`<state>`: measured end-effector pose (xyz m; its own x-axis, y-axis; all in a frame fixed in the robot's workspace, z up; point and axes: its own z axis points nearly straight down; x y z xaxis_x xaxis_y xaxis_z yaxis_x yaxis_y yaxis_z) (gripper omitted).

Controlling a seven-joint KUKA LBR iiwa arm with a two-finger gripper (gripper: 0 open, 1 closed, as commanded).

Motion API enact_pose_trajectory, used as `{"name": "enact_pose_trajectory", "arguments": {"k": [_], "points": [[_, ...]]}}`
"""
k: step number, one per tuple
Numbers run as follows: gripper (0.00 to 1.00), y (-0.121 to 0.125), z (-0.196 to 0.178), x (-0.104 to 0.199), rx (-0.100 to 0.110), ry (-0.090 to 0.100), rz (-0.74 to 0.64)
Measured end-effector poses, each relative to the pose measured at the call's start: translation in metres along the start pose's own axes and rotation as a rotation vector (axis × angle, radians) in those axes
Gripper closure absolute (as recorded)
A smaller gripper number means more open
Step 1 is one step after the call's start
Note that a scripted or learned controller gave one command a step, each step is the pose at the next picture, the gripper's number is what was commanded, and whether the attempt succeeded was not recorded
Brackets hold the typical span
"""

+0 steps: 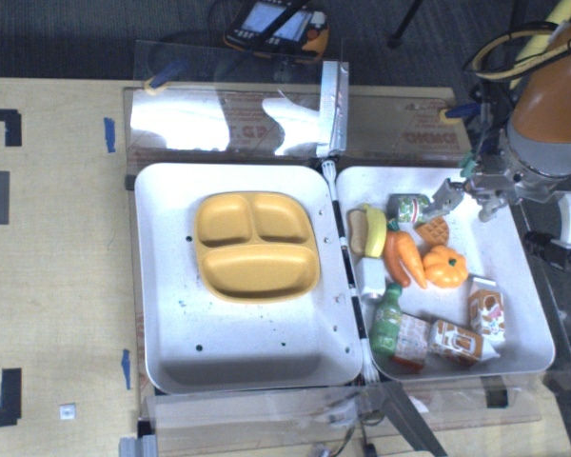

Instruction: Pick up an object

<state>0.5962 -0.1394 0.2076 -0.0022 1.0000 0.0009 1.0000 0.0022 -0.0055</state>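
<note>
Pale wooden counter [57, 255] carries two white bins. A yellow tray [257, 246] fills the left bin [162, 350]. Toy foods crowd the right bin [523, 303]: carrot [403, 258], orange pumpkin [444, 267], green bottle [386, 320]. Near its far right corner the jaws [468, 198] hang spread, holding nothing.
</note>
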Motion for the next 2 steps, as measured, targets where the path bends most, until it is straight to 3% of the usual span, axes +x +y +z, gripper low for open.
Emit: {"name": "enact_pose_trajectory", "arguments": {"k": [1,2], "points": [[0.0,-0.0174,0.1225,-0.0122,-0.011,-0.001,-0.039],[1.0,-0.0161,0.1149,-0.0132,-0.012,-0.003,-0.037]]}}
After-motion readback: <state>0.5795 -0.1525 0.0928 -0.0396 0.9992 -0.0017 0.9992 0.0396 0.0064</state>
